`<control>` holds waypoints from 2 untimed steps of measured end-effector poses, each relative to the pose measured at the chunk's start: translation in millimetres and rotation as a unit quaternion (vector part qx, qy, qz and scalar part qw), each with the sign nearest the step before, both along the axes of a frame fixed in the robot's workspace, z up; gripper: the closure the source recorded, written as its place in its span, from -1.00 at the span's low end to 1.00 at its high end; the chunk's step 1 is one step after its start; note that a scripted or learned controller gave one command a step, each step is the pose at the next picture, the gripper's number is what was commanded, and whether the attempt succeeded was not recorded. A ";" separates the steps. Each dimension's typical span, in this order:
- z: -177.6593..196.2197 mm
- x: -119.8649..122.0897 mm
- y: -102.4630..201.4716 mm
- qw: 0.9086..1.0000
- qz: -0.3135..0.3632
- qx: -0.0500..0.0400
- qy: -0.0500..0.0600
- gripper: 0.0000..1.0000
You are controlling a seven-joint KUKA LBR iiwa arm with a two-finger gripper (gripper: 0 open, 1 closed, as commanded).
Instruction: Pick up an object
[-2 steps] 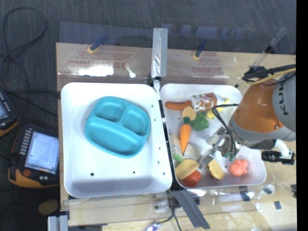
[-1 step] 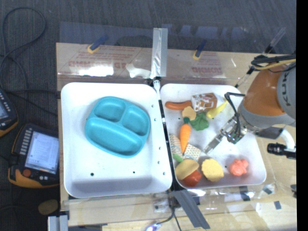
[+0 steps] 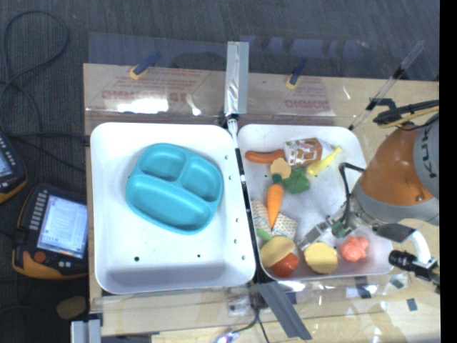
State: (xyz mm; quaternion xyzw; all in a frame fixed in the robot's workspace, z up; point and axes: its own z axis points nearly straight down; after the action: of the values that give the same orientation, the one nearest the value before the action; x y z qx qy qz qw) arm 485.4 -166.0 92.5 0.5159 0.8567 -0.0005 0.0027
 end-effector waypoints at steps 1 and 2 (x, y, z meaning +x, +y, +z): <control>9.8 1.1 0.3 1.000 0.001 -0.001 -0.001 1.00; 81.3 6.4 -17.8 1.000 -0.007 0.000 0.003 1.00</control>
State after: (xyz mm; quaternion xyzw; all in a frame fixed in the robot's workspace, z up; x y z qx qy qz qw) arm 491.8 -183.8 173.8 0.5219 0.8530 -0.0014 0.0003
